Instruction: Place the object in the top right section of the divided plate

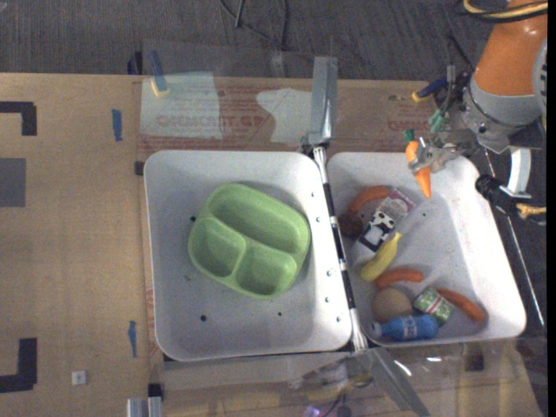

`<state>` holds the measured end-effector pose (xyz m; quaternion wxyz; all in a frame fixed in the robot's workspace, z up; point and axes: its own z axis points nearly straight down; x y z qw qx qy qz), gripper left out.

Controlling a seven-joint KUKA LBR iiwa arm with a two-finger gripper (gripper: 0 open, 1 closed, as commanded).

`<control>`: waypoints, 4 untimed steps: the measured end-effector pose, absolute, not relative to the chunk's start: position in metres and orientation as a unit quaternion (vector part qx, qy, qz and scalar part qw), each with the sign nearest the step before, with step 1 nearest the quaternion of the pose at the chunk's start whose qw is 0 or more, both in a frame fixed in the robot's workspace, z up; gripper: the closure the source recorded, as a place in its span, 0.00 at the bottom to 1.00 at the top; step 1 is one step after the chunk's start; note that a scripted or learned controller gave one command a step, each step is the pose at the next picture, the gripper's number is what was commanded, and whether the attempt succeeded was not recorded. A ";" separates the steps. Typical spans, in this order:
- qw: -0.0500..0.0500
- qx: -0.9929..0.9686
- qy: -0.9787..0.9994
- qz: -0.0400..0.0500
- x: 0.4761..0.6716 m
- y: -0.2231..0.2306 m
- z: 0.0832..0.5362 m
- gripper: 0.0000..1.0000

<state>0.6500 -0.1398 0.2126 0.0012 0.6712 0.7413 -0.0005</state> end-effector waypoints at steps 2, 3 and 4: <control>0.000 0.568 0.823 0.000 0.528 -0.012 0.184 1.00; 0.001 0.581 0.814 0.001 0.536 0.049 0.184 1.00; 0.001 0.582 0.813 0.001 0.536 0.048 0.184 0.00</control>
